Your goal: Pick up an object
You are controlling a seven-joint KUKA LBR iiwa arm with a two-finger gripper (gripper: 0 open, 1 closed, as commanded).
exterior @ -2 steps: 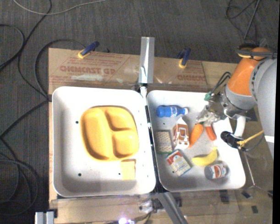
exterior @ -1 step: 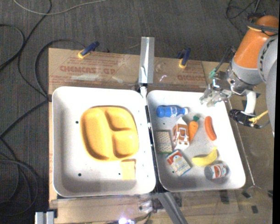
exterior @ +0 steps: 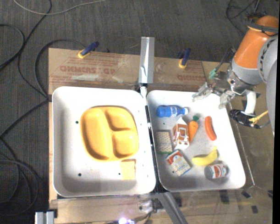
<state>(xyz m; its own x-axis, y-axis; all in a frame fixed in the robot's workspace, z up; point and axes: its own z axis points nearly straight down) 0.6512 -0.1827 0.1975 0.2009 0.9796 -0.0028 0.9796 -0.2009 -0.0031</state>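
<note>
The left bin holds a yellow divided tray; right of that tray, in the right bin, lie a blue bottle, small cartons, a carrot, a sausage, a banana and a can; farther right of the tray, above the bin's far corner, the gripper hangs with fingers spread, clasping nothing.
</note>
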